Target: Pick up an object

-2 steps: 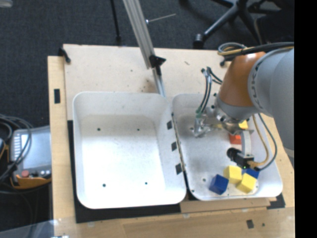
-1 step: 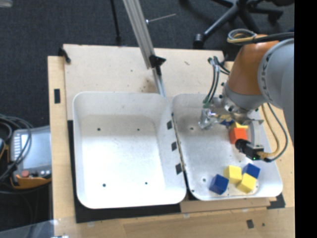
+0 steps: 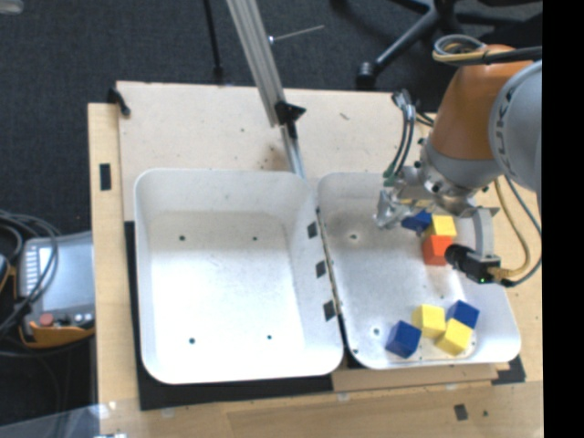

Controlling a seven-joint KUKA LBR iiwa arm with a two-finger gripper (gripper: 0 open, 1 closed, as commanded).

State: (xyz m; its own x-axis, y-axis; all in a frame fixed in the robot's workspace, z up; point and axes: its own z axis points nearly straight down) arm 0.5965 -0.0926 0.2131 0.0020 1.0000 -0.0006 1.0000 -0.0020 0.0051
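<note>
Arm low over the right bin's far blocks

Whether the gripper (image 3: pixel 394 210) was clamped or apart could not be told; centring squarely over one block (image 3: pixel 418 220) before lifting looked wise.

A bare white bin (image 3: pixel 228 272) sits on the left half of the bench (image 3: pixel 201 121), its right rim touching the neighbouring bin. A slanted aluminium post (image 3: pixel 260 62) rises from the bench's back edge near the middle. Off the bench's left side lies a grey control pendant (image 3: pixel 55 286) with cables. An office chair base (image 3: pixel 411 16) stands beyond the back right corner.
</note>
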